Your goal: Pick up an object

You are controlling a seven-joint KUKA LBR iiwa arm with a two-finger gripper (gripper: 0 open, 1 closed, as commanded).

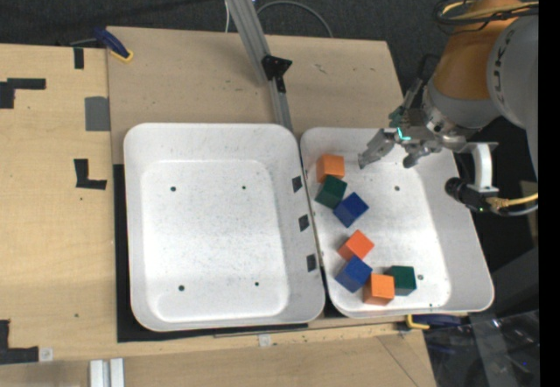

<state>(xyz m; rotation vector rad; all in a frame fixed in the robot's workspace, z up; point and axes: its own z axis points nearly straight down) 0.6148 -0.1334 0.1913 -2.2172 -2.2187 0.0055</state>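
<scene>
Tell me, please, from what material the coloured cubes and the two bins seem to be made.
The coloured cubes look like painted wood or matte plastic: flat solid colours, sharp edges, no gloss; which one is unclear. The right bin and left bin look like moulded white plastic, with rounded rims and a speckled, slightly shiny surface.

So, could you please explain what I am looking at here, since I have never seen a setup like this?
This is one camera fixed above a bench, looking down at a slant. The grey and orange machine on the right is a robot arm, and its gripper, a two-finger claw, hangs open over the right bin, with nothing between its fingers. That bin holds seven small cubes: an orange cube, a green cube and a blue cube near the top, four more lower down. The left bin sits beside it. The arm's job is to pick up one object.
</scene>
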